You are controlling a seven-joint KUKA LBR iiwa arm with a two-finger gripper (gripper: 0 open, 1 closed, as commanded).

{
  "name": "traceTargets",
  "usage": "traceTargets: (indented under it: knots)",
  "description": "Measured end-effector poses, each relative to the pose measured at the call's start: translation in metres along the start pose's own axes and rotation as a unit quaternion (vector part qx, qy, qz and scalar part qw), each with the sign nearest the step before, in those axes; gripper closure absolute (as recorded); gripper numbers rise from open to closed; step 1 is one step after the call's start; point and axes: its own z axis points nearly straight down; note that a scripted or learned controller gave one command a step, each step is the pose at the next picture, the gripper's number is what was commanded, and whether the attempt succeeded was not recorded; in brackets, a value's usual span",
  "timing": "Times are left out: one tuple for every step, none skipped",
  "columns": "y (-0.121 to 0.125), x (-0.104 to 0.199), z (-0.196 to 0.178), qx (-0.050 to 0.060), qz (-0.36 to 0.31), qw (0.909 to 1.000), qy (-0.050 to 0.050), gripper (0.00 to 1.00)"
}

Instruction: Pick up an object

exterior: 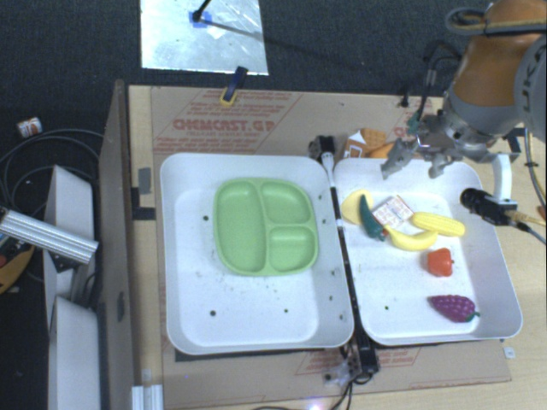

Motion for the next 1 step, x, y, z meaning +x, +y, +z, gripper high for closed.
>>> traceTargets:
  knots:
    - [-0.0331, -0.0264, 0.1303, 0.007, 0.003, 1.0000, 0.000, 0.00]
